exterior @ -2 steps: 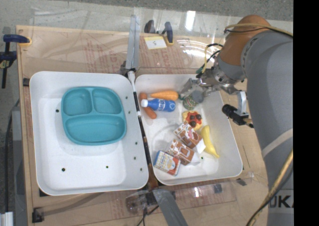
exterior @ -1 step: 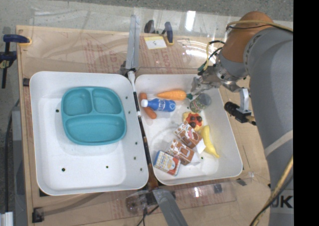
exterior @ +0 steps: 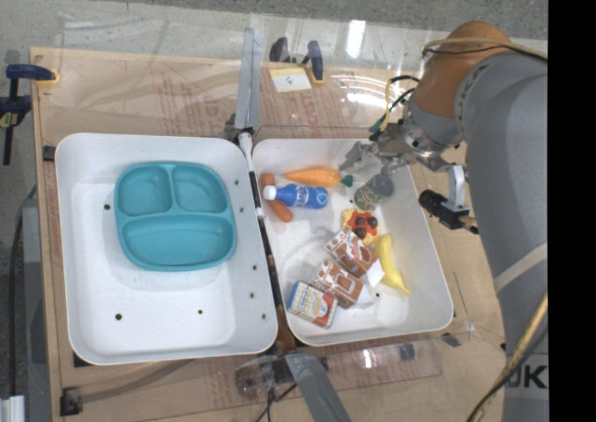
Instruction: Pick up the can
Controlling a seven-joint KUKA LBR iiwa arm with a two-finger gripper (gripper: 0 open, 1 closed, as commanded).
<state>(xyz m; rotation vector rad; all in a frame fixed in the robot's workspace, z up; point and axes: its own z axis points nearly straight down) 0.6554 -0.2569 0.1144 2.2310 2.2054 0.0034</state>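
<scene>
Two fingers of the gripper (exterior: 371, 169) seem spread above the can (exterior: 373, 192) at the right bin's (exterior: 430, 252) far side; descend squarely, avoiding the carrot (exterior: 315, 176) leftward

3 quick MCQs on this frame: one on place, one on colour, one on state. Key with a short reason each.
1. Where does the divided plate lie?
A. in the left bin
B. in the right bin
C. on the bench outside the bins

2. What colour is the bottle beside the carrot?
A. green
B. blue with a white cap
C. black

3. How does the can stand to the gripper?
A. lifted well clear of the bin
B. lying in the right bin, just below the gripper
C. set on the plate

Key:
1 A: the teal plate sits on the floor of the left bin.
2 B: its body is blue, and the cap end is white.
3 B: the can rests on the floor of the right bin, under the gripper.
</scene>
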